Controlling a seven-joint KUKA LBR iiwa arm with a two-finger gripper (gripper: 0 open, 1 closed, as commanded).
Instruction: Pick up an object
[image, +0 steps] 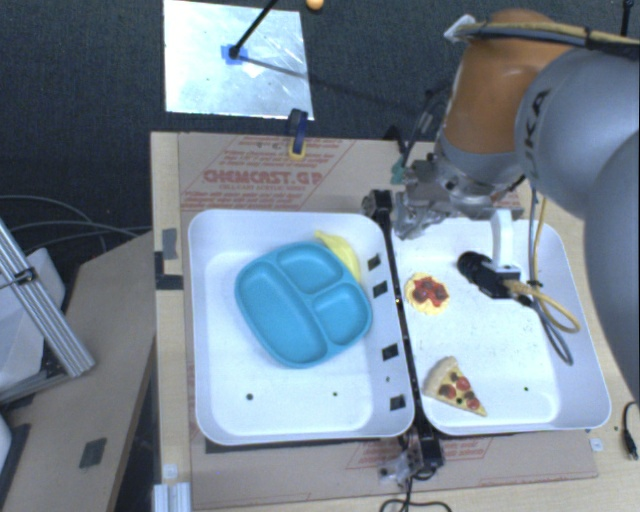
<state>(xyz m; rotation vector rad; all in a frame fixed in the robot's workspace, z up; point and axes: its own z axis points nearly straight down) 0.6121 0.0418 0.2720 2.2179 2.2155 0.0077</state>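
The end effector (415, 222) hangs at the right white bin's (575, 385) far-left corner, near the small round pizza (428, 293), probably lining up a pick; its opening cannot be told.

Count on the surface (250, 170): two white bins, left bin (215, 400) and right bin (560, 370). One blue divided plate (300, 305). One yellow item (342, 250), partly hidden. One pizza slice (456, 386). One small round pizza (428, 293).
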